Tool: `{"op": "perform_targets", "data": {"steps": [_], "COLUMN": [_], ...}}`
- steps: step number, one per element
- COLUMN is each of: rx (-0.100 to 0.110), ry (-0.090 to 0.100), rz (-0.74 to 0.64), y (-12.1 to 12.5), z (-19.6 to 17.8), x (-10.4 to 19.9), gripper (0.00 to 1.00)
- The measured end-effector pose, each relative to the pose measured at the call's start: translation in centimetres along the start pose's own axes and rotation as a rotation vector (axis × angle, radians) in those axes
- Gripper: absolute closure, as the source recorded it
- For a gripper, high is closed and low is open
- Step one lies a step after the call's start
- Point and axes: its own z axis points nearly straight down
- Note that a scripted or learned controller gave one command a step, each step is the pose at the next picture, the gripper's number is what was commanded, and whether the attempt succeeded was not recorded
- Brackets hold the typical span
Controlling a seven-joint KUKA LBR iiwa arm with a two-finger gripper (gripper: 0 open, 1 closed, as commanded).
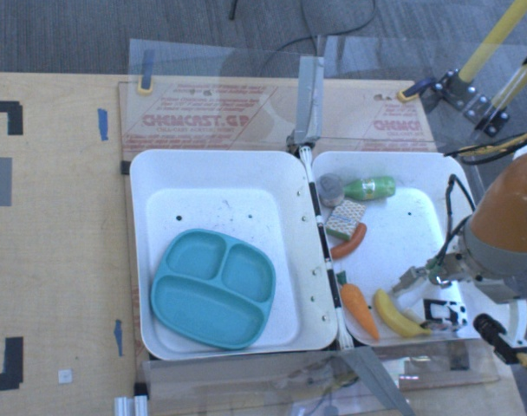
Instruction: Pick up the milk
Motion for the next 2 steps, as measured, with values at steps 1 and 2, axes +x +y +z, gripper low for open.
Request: {"op": "perform_targets", "data": {"steps": [1,2], "rx": [0.0,0.01], "ry": [0.007,0.017], "rz": [0.001,0.138], "y": [8.4,16.4], "z": [0.2,0.3], "x": [-6.1,-7.3], "gripper": [0.0,0.0]}}
